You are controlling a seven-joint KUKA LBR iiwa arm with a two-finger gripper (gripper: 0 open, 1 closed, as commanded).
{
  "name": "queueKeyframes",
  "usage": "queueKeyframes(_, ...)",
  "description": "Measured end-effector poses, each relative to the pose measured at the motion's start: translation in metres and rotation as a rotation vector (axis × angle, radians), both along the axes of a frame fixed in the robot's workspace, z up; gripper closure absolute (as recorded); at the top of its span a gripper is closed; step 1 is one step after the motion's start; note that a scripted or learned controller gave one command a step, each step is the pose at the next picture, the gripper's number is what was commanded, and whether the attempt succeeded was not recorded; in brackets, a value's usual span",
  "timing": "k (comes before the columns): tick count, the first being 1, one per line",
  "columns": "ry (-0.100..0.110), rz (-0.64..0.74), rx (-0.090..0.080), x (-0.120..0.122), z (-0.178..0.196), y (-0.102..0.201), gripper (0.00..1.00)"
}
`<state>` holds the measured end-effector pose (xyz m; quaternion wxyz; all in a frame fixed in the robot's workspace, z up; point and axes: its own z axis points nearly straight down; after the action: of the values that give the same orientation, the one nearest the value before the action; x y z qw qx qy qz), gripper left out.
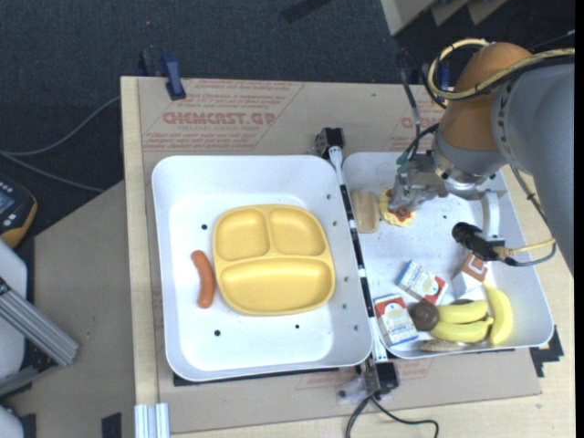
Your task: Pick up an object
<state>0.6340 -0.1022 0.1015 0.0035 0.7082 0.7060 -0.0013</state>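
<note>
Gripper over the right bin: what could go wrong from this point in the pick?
The gripper sits low over a small orange-yellow item lying close beside a tan piece near the right bin wall, so it might nudge either or close on nothing. The crowded corner with the bananas and small cartons leaves little room for a retry there.

The grey arm reaches in from the right, wrist bent downward, orange band uppermost.

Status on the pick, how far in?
Done: the grey arm's gripper is down in the right white bin, over a small orange-yellow item. In hand: nothing visibly lifted. Left: grasp and raise; the yellow bananas lie untouched.
</note>
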Motion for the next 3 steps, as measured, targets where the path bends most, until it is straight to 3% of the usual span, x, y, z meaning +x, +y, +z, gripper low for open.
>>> queueKeyframes(1, -0.023, 0.001, 0.002, -0.061, -0.007, -0.002, 1.0)
queueKeyframes(2, -0.014, 0.005, 0.005, -0.062, -0.01, 0.0, 0.0)
queueKeyframes(3, -0.012, 0.003, 0.004, -0.056, -0.012, -0.037, 0.0)
